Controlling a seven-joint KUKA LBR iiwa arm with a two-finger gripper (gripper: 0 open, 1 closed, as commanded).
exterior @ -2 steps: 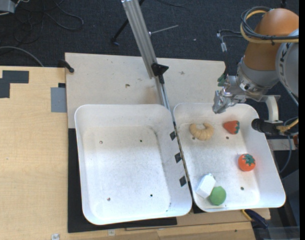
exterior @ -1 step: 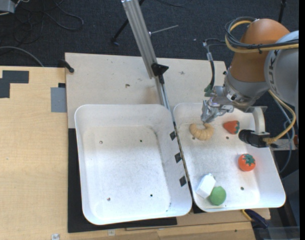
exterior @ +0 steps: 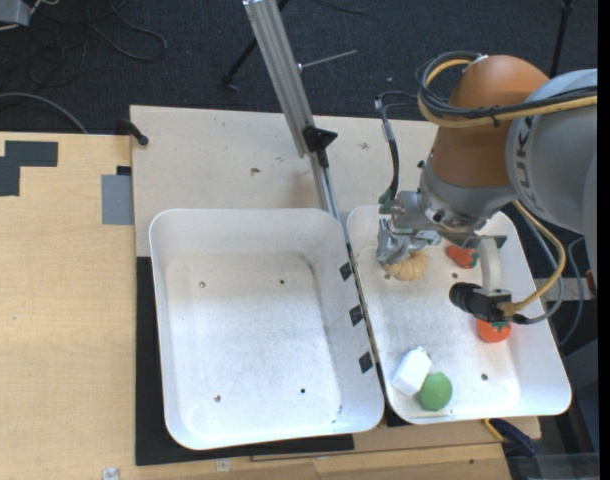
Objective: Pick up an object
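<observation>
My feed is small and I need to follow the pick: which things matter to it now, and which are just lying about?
In play:
tool, low in the right bin
tan lump right under it

Lying about:
white block and green ball, touching, near front
orange piece by a black part
red piece, partly hidden
left bin

A single fixed camera is mounted above the desk (exterior: 65,268) and looks down at a slant. Its mid-range field covers both white bins, the left bin (exterior: 185,233) and the right bin (exterior: 545,383). The arm (exterior: 485,138) enters from the frame's right.
</observation>
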